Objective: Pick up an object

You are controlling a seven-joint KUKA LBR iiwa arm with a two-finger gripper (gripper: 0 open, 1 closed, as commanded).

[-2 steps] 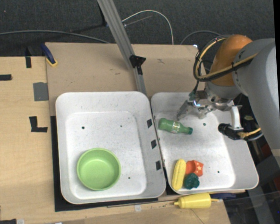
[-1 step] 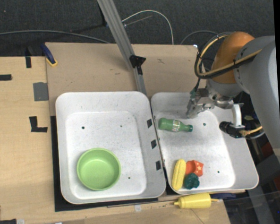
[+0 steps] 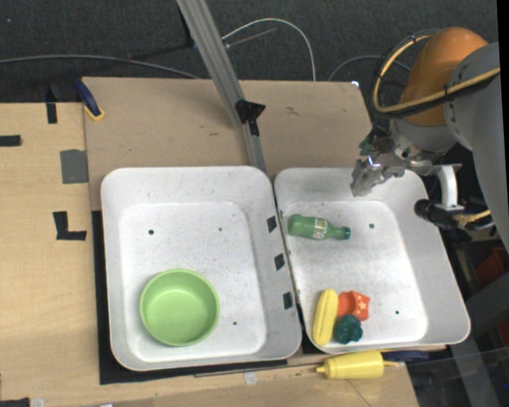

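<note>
Gripper [image 3: 366,179] hangs over right bin [image 3: 433,316] far rim, holding nothing; can't tell its state. Green bottle [image 3: 318,228] lies on its side at its 8 o'clock, apart from everything, likely easiest pick. Yellow, orange, green toys [image 3: 340,316] bunch at 6 o'clock. Green bowl [image 3: 180,307] in left bin [image 3: 117,198].

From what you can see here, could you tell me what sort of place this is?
Probably a robotics lab bench for grasping trials: a grey arm reaches over two white bins, which hold toy-like items such as a green bowl and a green bottle.
</note>
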